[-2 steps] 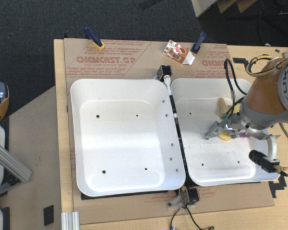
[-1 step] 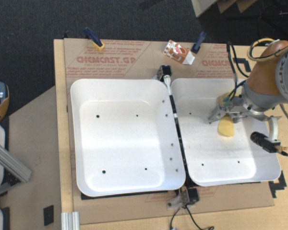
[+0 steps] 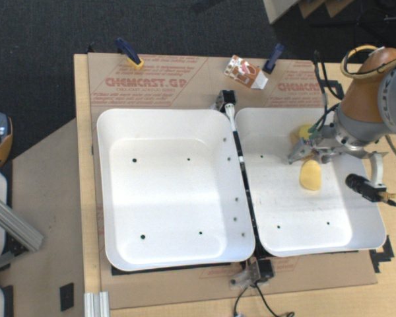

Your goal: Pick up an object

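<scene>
My hand [image 3: 312,152] hangs low over the right bin [image 3: 284,233], and I cannot tell how it is set, with the yellow lump [image 3: 310,176] lying on the bin floor just below it.

Bright, even overhead light — soft shadows, mild glare on white bins [image 3: 119,137], slightly soft focus.

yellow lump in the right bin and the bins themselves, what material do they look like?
Yellow lump: matte, rounded, no glare; probably foam or soft plastic, cannot tell which. Right bin and left bin: smooth white moulded plastic by the look, with a soft sheen and rounded corners.
</scene>
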Available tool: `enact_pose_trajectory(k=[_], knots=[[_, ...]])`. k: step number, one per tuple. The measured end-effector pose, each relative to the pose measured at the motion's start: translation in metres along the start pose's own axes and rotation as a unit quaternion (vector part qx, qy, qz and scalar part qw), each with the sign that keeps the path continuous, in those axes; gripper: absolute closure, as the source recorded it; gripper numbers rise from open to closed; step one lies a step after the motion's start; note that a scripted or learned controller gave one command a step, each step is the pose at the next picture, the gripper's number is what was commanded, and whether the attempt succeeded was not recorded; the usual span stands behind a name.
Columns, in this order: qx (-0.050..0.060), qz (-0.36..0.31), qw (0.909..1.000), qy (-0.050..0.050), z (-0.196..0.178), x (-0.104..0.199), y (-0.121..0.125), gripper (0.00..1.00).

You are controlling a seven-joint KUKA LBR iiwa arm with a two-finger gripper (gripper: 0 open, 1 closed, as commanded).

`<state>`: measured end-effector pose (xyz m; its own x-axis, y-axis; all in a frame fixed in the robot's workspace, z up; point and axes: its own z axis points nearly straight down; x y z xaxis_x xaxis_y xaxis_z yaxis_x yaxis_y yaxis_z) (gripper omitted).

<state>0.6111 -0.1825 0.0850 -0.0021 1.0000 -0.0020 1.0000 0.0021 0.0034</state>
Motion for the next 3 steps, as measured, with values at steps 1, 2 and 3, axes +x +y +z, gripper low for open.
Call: enact_pose_trajectory(k=[1,2,3], knots=[[0.002,-0.001,1.0,0.002,0.0,0.047,0.007,0.0],[0.0,0.002,1.0,0.0,0.0,0.023,0.009,0.0],[0.001,-0.001,1.0,0.001,0.0,0.052,0.015,0.0]])
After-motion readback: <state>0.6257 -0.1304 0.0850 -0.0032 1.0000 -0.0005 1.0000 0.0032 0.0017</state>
